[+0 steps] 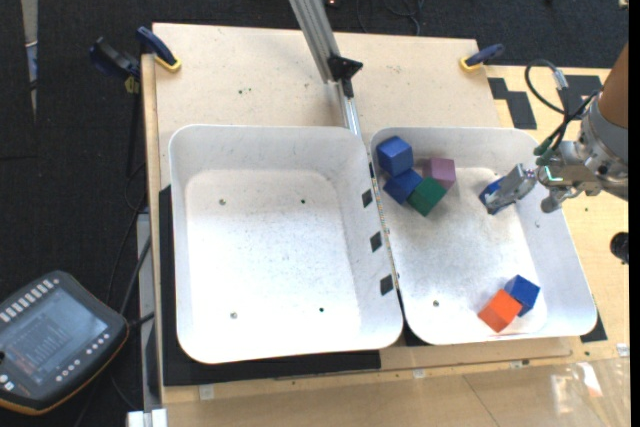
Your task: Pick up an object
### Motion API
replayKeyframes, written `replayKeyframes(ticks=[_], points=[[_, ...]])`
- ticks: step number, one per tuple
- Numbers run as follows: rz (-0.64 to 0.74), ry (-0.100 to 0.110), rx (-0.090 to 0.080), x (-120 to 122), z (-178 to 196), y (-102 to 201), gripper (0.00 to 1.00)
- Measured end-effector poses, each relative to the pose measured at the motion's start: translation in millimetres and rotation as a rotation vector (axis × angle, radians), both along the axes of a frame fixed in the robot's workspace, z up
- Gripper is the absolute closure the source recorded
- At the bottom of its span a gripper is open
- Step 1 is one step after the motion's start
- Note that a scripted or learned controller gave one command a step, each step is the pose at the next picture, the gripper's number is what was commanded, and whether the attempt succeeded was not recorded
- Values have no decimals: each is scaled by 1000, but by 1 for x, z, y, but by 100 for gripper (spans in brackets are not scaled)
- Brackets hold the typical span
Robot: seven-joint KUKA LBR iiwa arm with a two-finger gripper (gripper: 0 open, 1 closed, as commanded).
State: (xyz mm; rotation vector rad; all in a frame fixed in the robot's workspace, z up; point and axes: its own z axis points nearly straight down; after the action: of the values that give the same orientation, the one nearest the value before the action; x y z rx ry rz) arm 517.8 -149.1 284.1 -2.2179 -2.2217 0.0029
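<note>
On top of the big, flat wooden table sit two white bins with smooth, curvy sides. One is the left bin. The other is the right bin, and it has all the little blocks. They look hard and square with sharp corners.

Reaching over the right bin from the side is the grey arm. Its claw hangs above the bin floor, up near the right wall. I cannot tell if the claw is spread or pinched, and I see no block in it.

Near the middle wall sit a blue block, a second blue block, a pink block and a green block, all bunched up and touching. Down in the near corner sit an orange block and a small blue block, side by side.

I think the claw should go straight down over one block and squeeze its flat sides. The orange one may be easier, with fewer neighbors.
</note>
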Motion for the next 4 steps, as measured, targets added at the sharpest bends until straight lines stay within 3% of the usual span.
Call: replayKeyframes(ticks=[1, 3, 4], points=[[-1, -3, -1, 1, 2, 0, 0], [-3, 3, 1, 0, -106, 0, 0], [-3, -3, 0, 0, -161, -9, 0]])
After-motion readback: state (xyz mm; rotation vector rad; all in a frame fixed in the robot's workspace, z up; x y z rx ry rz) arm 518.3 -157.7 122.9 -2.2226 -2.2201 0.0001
